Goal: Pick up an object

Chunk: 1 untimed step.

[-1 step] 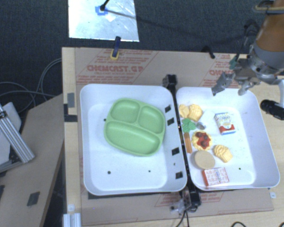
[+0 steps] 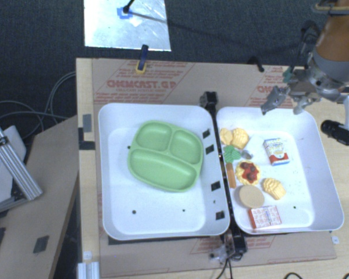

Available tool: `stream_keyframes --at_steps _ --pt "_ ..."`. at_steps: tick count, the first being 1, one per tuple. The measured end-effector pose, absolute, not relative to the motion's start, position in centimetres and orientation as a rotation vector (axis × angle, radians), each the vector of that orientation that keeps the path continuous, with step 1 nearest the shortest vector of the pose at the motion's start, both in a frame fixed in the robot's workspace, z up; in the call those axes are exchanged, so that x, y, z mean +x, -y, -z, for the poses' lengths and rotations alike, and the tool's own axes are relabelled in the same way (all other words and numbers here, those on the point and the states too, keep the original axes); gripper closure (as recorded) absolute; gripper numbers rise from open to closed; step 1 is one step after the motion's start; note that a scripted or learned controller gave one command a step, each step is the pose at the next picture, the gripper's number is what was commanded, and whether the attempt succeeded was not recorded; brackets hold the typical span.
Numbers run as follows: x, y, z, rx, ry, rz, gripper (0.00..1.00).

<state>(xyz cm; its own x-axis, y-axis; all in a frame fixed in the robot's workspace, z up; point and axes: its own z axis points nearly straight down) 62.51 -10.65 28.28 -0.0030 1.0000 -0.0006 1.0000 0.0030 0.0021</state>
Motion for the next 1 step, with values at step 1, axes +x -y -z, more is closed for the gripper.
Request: stream_keyframes --at_steps 1 --pt "63.02 10.57 -22.13 2.221 -2.225 0.003 0.0"
